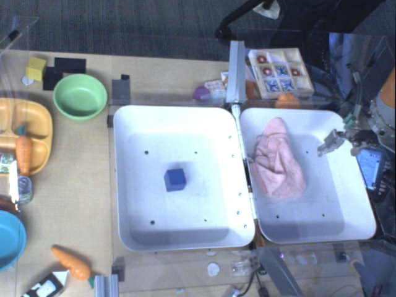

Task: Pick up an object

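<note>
Two white bins sat side by side on the bench, and we worked from the near edge outward. At the near left we saw a carrot (pixel 72 262) lying on the wood, and just beyond it, at the left edge, a blue plate (pixel 11 241). In the left bin (pixel 133 228) a blue cube (pixel 175 179) rested alone, a little left of centre. In the right bin (pixel 346 221) a pink cloth (pixel 278 159) lay crumpled against the left wall. The gripper (pixel 330 142) reached in over the right bin's right side, well apart from the cloth; we could not tell how its fingers stood. Farther off at the left we saw a yellow tray (pixel 38 124), then a green bowl (pixel 80 96). Beyond the bins stood a box (pixel 280 73) of red and blue tiles.
</note>
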Robot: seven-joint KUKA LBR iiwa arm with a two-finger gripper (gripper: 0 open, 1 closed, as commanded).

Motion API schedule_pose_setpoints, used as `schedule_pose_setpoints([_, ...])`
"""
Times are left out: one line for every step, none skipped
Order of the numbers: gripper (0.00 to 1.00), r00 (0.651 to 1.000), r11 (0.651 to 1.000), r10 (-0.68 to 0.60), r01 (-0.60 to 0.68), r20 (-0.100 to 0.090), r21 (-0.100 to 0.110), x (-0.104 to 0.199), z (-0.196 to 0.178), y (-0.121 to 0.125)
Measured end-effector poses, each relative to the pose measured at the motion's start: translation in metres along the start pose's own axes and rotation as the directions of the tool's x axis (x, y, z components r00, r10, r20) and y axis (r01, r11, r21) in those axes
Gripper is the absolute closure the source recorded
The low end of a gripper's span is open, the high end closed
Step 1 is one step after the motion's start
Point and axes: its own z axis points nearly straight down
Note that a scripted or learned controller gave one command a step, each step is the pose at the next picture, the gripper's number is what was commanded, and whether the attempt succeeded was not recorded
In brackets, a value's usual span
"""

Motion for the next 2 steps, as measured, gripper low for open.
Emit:
schedule_pose_setpoints([0.00, 0.994, 0.994, -0.105, 0.105, -0.001, 0.001, 0.046, 0.106, 0.004])
schedule_pose_setpoints([0.00, 0.980, 0.980, -0.199, 0.199, 0.002, -0.009, 0.060, 0.132, 0.021])
